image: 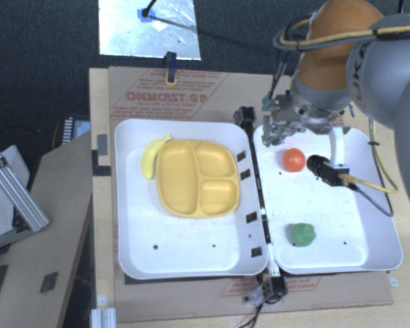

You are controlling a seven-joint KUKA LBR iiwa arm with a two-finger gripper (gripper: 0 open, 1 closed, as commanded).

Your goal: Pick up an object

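A small orange-red ball (294,160) lies in the right bin (369,244), near its back. A green lumpy object (302,234) rests toward the front of the same bin. My gripper (276,134) hangs over the right bin's back left corner, just up and left of the ball and apart from it. In the left bin (133,244) sits a yellow divided plate (195,177) with a yellow banana (151,157) against its left edge.
A black cylinder with a yellow cable (331,171) trails from the arm, right of the ball. A central divider with black clips (257,197) separates the bins. Cardboard (167,94) lies under the bins, and a shiny metal sheet (149,19) behind them.
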